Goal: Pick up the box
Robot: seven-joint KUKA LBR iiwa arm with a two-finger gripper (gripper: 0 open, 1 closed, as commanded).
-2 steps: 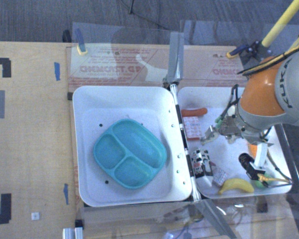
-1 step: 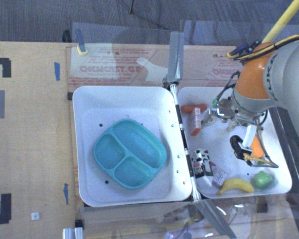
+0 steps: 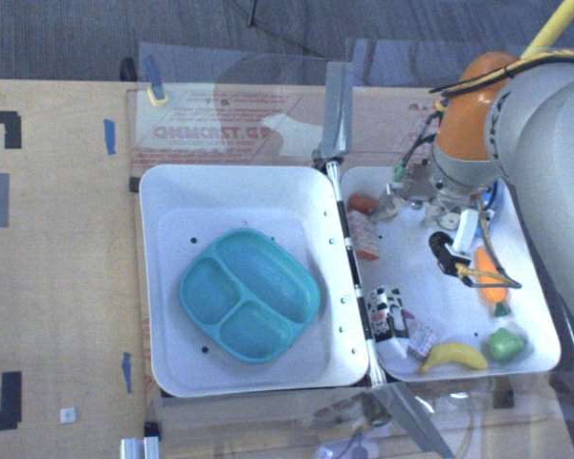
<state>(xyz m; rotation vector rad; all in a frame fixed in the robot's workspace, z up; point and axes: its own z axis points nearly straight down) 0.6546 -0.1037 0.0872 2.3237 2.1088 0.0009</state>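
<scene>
the box [image 3: 364,237] is in the right bin [image 3: 416,277], up against the bin's left wall, in the far half. it's white w/ some red on it & lies flat. its long side runs along that wall, far end to near end, tipped just a bit. a small red thing [image 3: 363,202] sits right by its far end.

the fingers [image 3: 390,205] are low in the far part of the same bin, just right of the red thing & near the box's far end. can't tell if they're apart or together.

the arm [image 3: 550,151] comes in from the right, big & grey. its orange band [image 3: 471,113] is up high & the wrist points down into the bin.

also in this bin: a black & white pack [image 3: 386,314], a banana [image 3: 454,357], a round green fruit [image 3: 504,344] & a carrot [image 3: 486,261]. the left bin [image 3: 172,208] has a blue-green plate [image 3: 251,295] w/ 3 parts.
</scene>
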